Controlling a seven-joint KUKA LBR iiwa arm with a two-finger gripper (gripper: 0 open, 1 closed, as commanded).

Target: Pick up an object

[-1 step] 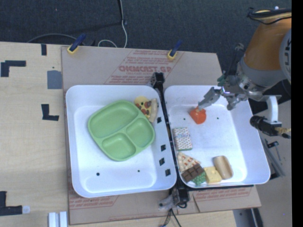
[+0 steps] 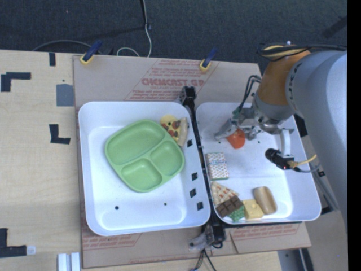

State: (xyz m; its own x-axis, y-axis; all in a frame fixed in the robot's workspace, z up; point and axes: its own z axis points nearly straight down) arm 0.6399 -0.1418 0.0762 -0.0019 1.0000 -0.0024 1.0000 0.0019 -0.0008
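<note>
Gripper (image 2: 240, 130) sits low in the right bin (image 2: 248, 171), directly over the small red-orange object (image 2: 237, 140) at the bin's far side, likely placed for a grasp, but you cannot tell from this angle whether the claw is clenched or released

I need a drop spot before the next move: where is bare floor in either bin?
Left bin: broad bare strip along its near edge, below the green plate. Right bin: small patch between the patterned block and the tan roll. Crowded around the gripper and the front food cluster.
</note>
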